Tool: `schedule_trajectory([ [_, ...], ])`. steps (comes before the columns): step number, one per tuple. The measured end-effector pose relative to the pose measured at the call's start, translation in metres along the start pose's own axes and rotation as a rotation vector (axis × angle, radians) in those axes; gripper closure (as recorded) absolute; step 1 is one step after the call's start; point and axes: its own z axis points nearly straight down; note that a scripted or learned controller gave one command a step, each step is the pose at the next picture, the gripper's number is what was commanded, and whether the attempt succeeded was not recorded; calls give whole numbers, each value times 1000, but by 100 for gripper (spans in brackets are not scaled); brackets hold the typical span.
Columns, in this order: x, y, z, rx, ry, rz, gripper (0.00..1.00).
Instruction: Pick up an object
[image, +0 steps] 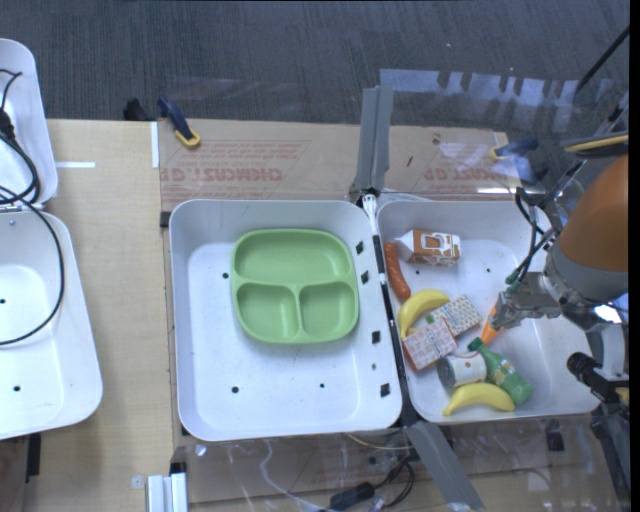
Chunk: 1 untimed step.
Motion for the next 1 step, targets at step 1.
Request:
schedule_trajectory([
  [1, 0, 0, 0, 0, 0, 1, 0],
])
